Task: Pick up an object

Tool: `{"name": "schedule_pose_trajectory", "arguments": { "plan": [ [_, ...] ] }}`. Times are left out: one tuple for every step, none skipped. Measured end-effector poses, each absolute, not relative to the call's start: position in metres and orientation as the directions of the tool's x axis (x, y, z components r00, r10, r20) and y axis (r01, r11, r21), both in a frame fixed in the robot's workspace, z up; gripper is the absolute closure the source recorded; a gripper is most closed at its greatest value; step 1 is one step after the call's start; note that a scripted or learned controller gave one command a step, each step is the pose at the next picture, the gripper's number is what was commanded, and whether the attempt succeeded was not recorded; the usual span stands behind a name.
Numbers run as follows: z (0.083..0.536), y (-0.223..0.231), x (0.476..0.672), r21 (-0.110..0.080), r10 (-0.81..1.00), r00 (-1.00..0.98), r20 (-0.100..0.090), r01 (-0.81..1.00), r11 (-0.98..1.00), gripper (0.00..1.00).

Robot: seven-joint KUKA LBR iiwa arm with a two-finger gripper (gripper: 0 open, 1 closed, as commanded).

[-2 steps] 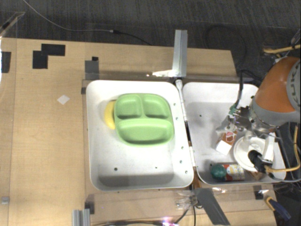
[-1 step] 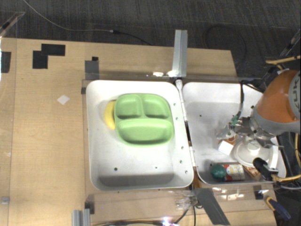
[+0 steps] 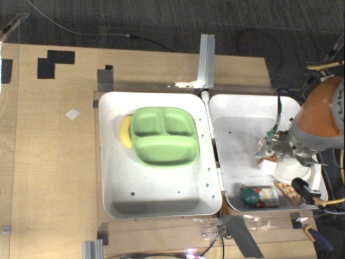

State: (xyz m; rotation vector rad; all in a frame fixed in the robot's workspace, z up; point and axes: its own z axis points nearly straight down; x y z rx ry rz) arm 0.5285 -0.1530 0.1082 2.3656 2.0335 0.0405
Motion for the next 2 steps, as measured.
{"name": "schedule_pose_trajectory", "arguments": {
  "plan": [
    [0.239, -0.103, 0.51, 0.005, 0.992, 0.13, 0.0, 0.992, -0.13, 1.0],
    [0.184, -0.045, 0.532, 0.001, 1.0, 0.013, 0.0, 1.0, -0.013, 1.0]
  ]
}}
